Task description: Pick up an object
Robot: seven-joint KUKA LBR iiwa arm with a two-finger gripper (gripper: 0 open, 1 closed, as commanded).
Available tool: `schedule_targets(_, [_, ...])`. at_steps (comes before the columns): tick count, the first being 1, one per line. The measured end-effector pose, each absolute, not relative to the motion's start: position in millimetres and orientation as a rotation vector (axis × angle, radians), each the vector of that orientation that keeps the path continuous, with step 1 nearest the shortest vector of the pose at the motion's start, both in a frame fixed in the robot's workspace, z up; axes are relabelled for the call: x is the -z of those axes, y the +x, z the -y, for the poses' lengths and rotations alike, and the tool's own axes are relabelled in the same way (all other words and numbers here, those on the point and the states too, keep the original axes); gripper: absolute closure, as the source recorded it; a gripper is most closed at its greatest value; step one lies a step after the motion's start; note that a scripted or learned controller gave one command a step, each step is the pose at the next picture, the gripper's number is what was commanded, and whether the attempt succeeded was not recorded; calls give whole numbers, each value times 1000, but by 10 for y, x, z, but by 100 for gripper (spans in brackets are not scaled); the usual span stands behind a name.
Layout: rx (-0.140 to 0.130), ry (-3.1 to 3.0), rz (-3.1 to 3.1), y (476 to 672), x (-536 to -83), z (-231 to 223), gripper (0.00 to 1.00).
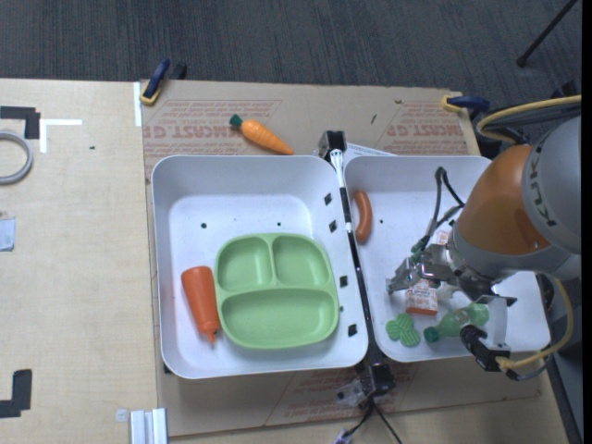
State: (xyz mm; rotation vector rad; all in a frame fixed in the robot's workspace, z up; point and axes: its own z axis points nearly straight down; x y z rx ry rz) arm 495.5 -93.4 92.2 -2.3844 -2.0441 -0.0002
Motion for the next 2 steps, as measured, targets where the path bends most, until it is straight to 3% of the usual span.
schedule_targets(1, [2,-2388,2042,4965,-1018,938,100])
schedule_targets(2, [0,-2268,2175,5276,-1920,550,100])
